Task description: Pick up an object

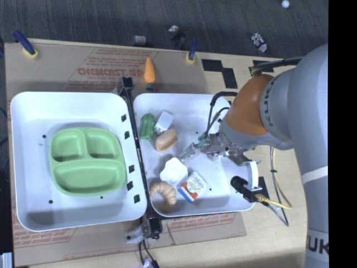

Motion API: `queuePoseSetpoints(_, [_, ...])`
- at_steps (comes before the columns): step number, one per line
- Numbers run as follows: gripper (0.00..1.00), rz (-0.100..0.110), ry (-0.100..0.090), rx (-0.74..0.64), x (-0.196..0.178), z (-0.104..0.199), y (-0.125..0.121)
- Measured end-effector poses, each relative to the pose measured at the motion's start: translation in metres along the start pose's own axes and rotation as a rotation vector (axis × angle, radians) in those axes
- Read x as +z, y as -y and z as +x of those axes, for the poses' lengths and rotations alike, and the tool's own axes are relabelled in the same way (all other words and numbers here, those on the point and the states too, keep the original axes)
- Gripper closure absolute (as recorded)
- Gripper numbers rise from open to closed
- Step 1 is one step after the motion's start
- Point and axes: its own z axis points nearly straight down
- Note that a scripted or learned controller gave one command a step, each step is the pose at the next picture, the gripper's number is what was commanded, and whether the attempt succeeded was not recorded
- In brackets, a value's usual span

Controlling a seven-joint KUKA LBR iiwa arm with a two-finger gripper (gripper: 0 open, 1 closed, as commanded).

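My gripper (pixel 193 149) hangs low over the middle of the right bin (pixel 184 102), reaching in from the right. Just to its left lie a tan bread roll (pixel 165 139) and a white crumpled cup (pixel 174 171). A small red, white and blue carton (pixel 192 186) sits below it, close to a croissant (pixel 163 193) at the bin's near edge. A green vegetable (pixel 146 126) and a small white box (pixel 164 120) lie toward the far left of the bin. I see nothing between the gripper and the bin floor.
The left bin (pixel 28 110) holds a green divided plate (pixel 86 159). An orange carrot (pixel 149 71) lies on the cardboard beyond the bins. Blue clamps (pixel 192 49) grip the far edge of the bench. The arm's bulk covers the right side of the right bin.
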Motion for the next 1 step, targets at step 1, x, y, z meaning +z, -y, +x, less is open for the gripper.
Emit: queuePoseSetpoints(1, [1.00, 0.002, 0.001, -0.006, -0.0100, -0.0001, 0.0000])
